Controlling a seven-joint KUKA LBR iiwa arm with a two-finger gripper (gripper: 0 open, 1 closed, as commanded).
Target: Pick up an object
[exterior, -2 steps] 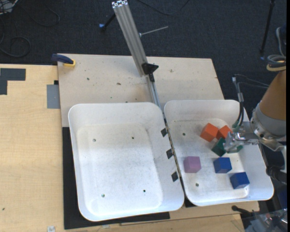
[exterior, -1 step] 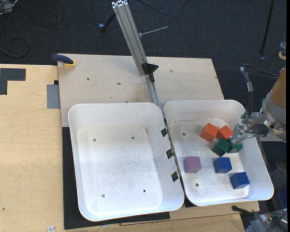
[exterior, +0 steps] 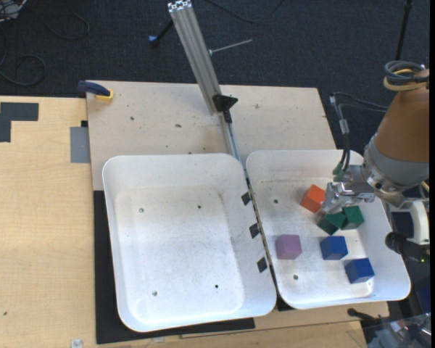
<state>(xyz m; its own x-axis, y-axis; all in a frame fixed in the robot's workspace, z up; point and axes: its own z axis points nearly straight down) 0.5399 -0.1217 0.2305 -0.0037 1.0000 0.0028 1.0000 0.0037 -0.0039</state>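
The arm (exterior: 402, 140) reaches in from the right over the right bin (exterior: 304, 296), its orange band above the grey wrist; the gripper (exterior: 338, 199) hangs low among a cluster of blocks near the bin's middle right. Whether its claw is apart or together I cannot tell, since the metal head hides the tips. An orange block (exterior: 312, 198) lies just to the left of the gripper, touching or nearly touching it; two dark green blocks sit just below it, one (exterior: 331, 223) tilted and pressed against the other (exterior: 353, 217). Nearer the front of the bin lie a purple block (exterior: 288, 247), a blue block (exterior: 333, 248) to its right, and a second blue block (exterior: 359, 270) nearer the front right corner, each apart from the others. The left bin (exterior: 123, 194) stands beside the right one, their rims meeting along a line of black clips (exterior: 254, 230); an aluminium bar (exterior: 197, 53) slants up from behind the bins; a blue-handled clamp (exterior: 94, 89) sits at the board's far left corner.
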